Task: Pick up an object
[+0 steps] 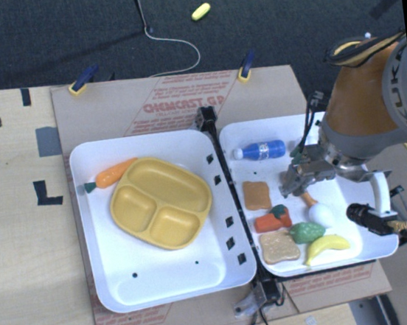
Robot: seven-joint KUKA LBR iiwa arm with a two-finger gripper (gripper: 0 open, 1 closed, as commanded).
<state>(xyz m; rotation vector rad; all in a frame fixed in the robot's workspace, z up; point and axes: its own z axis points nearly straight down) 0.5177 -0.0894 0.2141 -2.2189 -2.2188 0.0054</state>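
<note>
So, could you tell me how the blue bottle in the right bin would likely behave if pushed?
The bottle lies on its side and looks round, so it would probably roll toward the bin wall. It looks like small toy plastic, likely light and stiff, and its smooth surface may slip.

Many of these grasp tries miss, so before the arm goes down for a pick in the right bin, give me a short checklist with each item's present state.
1. Gripper over the right bin: ok.
2. Fingers open for a grasp: cannot tell, the view is too dark there.
3. Nothing already held: cannot tell.
4. A target near the gripper: ok; the brown patty and the white egg lie close by.
5. Room around targets: not ok at the near end; toast, green vegetable and banana are crowded together.
6. Blue bottle lying apart: ok.
</note>
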